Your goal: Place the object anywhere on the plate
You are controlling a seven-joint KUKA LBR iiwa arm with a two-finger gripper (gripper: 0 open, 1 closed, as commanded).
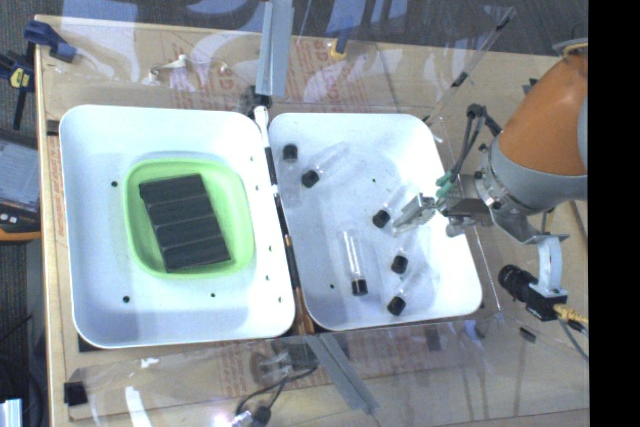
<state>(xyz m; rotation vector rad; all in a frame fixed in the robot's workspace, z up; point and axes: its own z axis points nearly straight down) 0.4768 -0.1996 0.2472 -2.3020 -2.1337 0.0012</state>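
A green square plate (137, 215) lies in the left bin (90, 295), and a dark ribbed rectangular block (183, 222) rests on it. In the right bin (330, 310) lie several clear vials with black caps, among them one (353, 263) near the bin's middle and one (381, 218) right beside the gripper. My gripper (414, 211) hangs low over the right bin's right half, just right of that black cap. I see nothing clearly held in it.
More capped vials lie at the bin's upper left (290, 153) and lower right (396, 305). The grey and orange arm (540, 145) reaches in over the right bin's right wall. A raised divider (278, 215) separates the two bins.
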